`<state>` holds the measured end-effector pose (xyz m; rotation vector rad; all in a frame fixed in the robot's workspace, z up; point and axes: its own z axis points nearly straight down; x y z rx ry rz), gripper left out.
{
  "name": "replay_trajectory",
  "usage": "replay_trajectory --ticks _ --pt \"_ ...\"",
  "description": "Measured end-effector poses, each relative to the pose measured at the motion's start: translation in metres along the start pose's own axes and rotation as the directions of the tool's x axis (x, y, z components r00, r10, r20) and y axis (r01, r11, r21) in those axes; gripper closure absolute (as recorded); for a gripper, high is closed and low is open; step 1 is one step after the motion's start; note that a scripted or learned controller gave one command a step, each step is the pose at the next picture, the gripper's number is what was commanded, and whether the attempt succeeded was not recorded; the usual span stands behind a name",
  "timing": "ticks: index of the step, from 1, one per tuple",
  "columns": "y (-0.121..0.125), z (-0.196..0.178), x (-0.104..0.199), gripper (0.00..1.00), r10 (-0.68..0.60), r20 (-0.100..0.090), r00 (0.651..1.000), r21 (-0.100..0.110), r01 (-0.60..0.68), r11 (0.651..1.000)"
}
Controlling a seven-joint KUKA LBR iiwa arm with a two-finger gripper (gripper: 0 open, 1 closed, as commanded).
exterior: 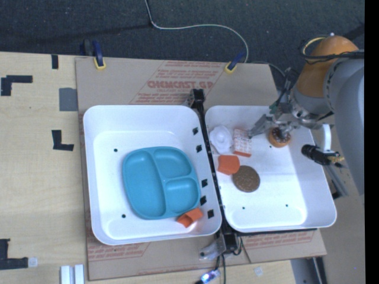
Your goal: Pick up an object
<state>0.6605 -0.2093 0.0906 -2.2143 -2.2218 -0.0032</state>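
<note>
My gripper [276,129] hangs over the upper right part of the right bin [308,212], reaching in from the right. Directly under it lies a small round orange-brown object [279,138], partly covered by the gripper. Left of it in the same bin are a pink-and-white packet [241,142], a clear white cup-like item [221,138], an orange piece [228,164] and a brown disc [246,179]. I cannot make out any object held in the gripper.
The left bin [100,129] holds a blue divided plate [160,181] and a small orange object [189,218] at its lower right corner. A black divider clip line runs between the bins. The arm's grey body [349,111] stands over the right bin's far right edge.
</note>
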Motion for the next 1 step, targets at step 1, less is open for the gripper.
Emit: replay_trajectory --ticks 1 --pt "0.0021 -0.0124 -0.0019 1.0 -0.002 0.011 1.0 -0.013 0.003 1.0"
